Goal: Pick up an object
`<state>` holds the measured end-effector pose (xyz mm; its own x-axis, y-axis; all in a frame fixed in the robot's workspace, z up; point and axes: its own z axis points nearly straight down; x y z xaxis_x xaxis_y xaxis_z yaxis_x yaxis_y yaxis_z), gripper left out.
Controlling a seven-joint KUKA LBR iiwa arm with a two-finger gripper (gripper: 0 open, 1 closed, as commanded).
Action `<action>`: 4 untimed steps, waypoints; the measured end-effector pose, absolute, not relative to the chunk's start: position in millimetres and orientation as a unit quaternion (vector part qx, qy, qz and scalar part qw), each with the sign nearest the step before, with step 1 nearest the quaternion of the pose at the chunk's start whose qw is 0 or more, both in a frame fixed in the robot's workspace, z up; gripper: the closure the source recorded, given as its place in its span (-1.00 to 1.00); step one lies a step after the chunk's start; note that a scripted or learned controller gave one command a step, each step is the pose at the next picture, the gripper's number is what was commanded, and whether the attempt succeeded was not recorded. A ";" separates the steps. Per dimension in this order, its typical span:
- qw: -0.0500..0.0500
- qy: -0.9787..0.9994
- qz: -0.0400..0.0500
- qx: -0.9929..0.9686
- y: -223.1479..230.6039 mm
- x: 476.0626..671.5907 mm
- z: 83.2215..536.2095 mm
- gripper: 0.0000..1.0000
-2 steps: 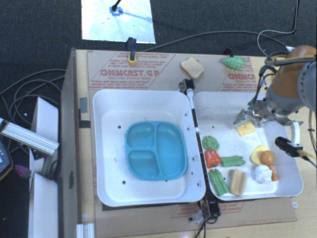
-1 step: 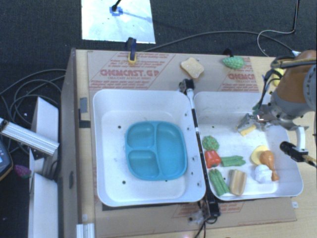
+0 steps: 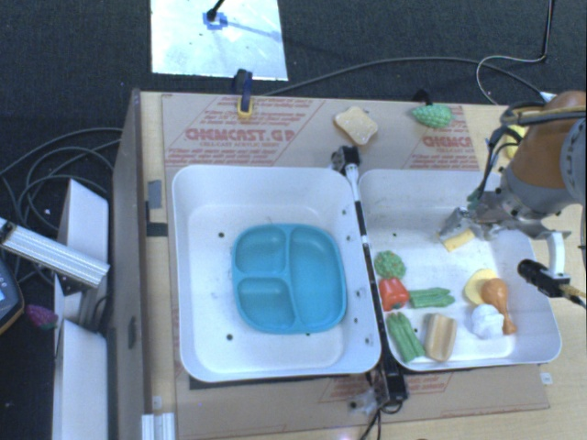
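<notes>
Your gripper (image 3: pixel 463 225) hangs low over the right bin (image 3: pixel 404 191) near its far edge, fingers spread around a yellow wedge (image 3: pixel 457 240), so centre over it and close squarely before you lift.

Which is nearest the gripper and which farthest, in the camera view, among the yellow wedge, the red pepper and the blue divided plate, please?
Measured from the gripper:
1. Yellow wedge, right bin, just below the gripper.
2. Red pepper, right bin, near its left wall, lower down.
3. Blue divided plate, left bin, across the divider.
</notes>
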<state>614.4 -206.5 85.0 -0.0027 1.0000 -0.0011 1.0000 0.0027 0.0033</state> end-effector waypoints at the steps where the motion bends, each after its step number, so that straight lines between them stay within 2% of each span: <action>1: 0.002 0.708 0.001 0.706 -206.4 617.1 85.1 -1.00; 2: 0.002 0.708 0.001 0.706 -206.4 619.1 85.2 -1.00; 3: 0.008 0.709 0.004 0.706 -208.3 623.3 102.0 1.00; 4: 0.006 0.709 0.003 0.706 -207.6 621.9 99.7 -1.00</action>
<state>621.9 -207.6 99.7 -0.0043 1.0000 -0.0039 0.9999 0.0044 0.0122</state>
